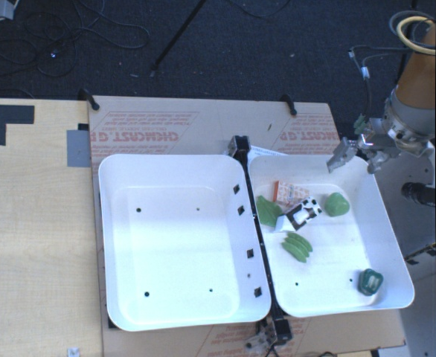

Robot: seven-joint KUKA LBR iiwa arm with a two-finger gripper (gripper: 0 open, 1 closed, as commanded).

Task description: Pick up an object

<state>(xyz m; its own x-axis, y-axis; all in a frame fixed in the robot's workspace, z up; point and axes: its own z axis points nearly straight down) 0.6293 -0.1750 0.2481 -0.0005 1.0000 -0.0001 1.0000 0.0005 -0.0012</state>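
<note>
Jaws (358, 155) look spread and empty; green lump (337, 204) lies just below and slightly left, nearest of the cluster

From my feed I see dark carpet (203, 28) across the top, from ten to two o'clock, with loose black cables (91, 13) trailing over it. At nine o'clock lies a pale wood benchtop (32, 236) bearing dark grey rectangular patches (77, 147). A brown cardboard sheet (166, 129) with reversed red lettering covers the centre. Lighting looks even.
</note>
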